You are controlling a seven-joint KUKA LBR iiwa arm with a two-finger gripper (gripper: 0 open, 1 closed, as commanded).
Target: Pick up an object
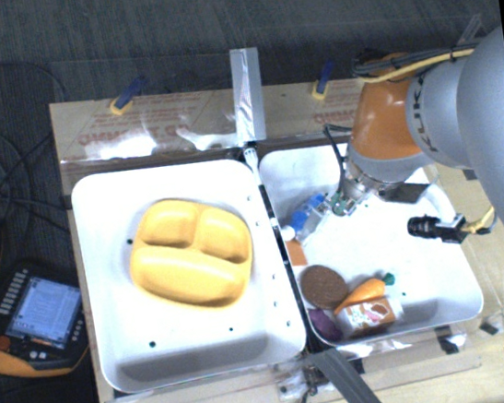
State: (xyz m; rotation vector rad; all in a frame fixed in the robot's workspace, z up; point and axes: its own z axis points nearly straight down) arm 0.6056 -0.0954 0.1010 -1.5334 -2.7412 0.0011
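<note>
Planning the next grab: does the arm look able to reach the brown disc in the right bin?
Probably yes: the brown disc lies with its top uncovered, the orange carrot only beside its edge, and the pincer is over that right bin.

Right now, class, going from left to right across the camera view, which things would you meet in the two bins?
yellow bread-shaped toy → brown round disc → orange carrot
</note>
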